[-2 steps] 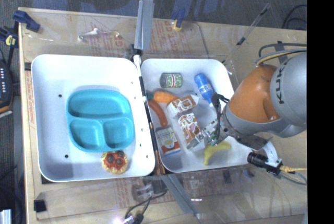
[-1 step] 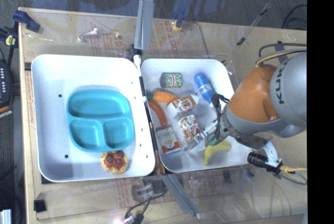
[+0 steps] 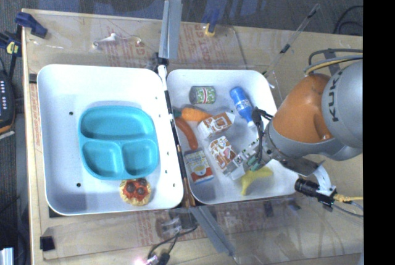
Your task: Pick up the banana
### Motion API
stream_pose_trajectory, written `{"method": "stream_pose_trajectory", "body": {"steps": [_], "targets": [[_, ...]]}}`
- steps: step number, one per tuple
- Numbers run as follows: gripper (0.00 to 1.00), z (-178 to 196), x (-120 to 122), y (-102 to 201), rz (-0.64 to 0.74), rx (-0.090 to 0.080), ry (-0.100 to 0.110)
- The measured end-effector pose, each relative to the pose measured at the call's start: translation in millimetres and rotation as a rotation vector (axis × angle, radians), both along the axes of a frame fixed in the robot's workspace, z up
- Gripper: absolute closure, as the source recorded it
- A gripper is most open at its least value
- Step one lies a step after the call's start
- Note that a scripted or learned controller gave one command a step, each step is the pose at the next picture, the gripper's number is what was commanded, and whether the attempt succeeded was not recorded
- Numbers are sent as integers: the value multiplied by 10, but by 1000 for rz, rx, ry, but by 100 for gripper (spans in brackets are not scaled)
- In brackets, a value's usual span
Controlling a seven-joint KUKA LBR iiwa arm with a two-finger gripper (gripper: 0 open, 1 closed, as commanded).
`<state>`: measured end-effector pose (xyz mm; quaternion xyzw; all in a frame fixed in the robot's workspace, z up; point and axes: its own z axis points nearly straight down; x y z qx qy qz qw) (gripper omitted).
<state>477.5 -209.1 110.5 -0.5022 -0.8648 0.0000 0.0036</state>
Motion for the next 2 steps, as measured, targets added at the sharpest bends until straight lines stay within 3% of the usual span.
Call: {"method": "stream_pose_trajectory", "body": {"steps": [1,2], "targets": [[0,1,1,0,0,0,0],[0,-192,-6,-1,-7,-2,-3]]}}
